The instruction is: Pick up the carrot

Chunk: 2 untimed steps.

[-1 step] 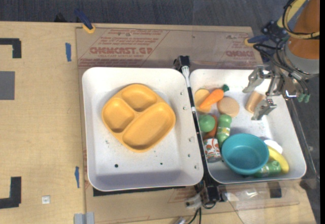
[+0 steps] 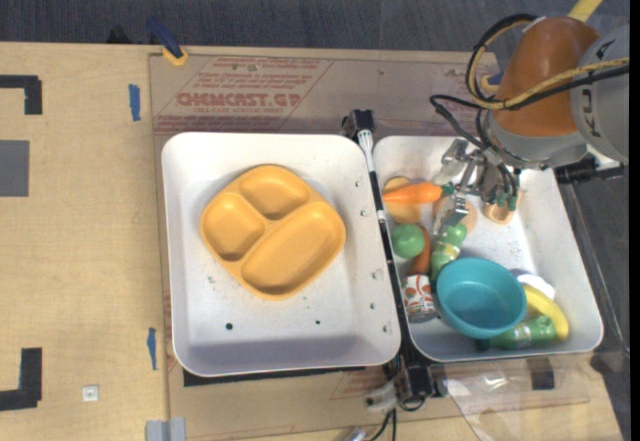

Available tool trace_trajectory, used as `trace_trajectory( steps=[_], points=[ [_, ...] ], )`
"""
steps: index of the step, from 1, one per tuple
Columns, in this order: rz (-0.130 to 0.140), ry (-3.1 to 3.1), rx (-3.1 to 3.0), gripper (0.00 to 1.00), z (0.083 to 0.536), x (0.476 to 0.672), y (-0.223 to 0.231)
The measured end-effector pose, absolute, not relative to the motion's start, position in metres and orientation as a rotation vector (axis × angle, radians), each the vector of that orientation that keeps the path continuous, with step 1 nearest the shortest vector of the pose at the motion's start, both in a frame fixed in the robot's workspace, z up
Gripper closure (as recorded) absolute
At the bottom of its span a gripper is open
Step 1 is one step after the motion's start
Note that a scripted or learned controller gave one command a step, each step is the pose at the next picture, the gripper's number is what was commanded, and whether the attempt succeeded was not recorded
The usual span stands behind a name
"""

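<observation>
The carrot [image 2: 412, 194] is orange and lies on its side at the back left of the right bin [image 2: 575, 249], close to the wall between the two bins. My gripper [image 2: 478, 181] hangs low over the back of that bin, just right of the carrot's right end. The wrist and cables cover its lower part. Nothing is visibly held.
Around the carrot lie a green ball [image 2: 407, 241], a green bottle [image 2: 450, 234], a small can [image 2: 420, 297], a blue bowl [image 2: 480, 296] and a banana [image 2: 548, 311]. The left bin [image 2: 190, 309] holds a yellow divided plate [image 2: 272, 229].
</observation>
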<state>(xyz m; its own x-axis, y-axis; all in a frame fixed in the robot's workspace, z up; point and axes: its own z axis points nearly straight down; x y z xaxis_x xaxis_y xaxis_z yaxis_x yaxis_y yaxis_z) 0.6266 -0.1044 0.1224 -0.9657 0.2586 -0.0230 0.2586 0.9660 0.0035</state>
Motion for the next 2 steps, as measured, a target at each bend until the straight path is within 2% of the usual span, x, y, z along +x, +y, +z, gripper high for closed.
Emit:
trace_trajectory(
  steps=[1, 2],
  points=[
    [0.002, 3.032, 0.76, 0.0, 0.0896, 0.6366, -0.1021],
    [0.003, 2.857, 1.285, 0.0, 0.0887, 0.6421, -0.109]
  ],
)
